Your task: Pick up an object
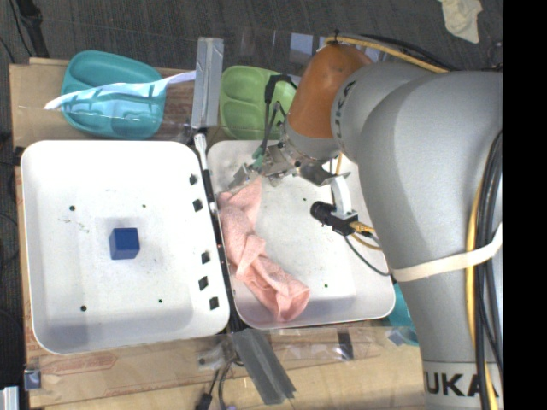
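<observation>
Blue cube (125, 243), small, hard-edged, mid left bin (51, 169), well left of cloth. Pink cloth (255, 250), soft, crumpled, along left wall of right bin (376, 293). Claw (256, 166) just above cloth's top end; whether open or gripping anything, cannot tell. Risk: limp cloth slips or bunches; claw may scrape smooth bin wall.

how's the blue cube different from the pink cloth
The cube is small, blue and hard-edged; the cloth is pink, much bigger, soft and crumpled. The cube sits alone near the middle of the left bin, away from the walls; the cloth stretches along the left wall of the right bin, its top end by the claw. Both lie on a white bin floor.
</observation>
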You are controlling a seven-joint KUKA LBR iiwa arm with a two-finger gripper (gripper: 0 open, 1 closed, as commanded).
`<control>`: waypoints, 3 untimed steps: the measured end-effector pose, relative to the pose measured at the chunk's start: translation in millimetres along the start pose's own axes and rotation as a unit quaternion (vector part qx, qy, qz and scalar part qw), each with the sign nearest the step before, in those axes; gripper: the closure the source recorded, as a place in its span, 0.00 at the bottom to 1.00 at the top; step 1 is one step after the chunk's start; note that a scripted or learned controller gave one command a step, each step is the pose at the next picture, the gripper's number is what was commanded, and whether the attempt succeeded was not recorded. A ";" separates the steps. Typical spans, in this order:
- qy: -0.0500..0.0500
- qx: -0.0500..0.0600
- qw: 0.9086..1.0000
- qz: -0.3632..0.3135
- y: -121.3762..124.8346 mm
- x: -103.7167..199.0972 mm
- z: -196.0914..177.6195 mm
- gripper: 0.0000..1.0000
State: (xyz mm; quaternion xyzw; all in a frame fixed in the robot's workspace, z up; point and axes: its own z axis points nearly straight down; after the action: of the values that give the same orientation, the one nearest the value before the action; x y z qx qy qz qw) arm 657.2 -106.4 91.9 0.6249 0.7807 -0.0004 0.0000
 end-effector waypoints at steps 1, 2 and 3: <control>0.001 0.002 0.999 -0.032 -34.0 15.1 1.6 0.00; 0.000 0.001 0.999 0.045 1.0 5.7 0.6 0.00; 0.001 0.003 1.000 0.003 -21.1 10.9 2.2 0.00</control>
State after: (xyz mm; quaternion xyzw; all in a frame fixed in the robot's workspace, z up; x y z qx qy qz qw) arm 634.2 -100.4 89.7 0.6273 0.7788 -0.0015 -0.0028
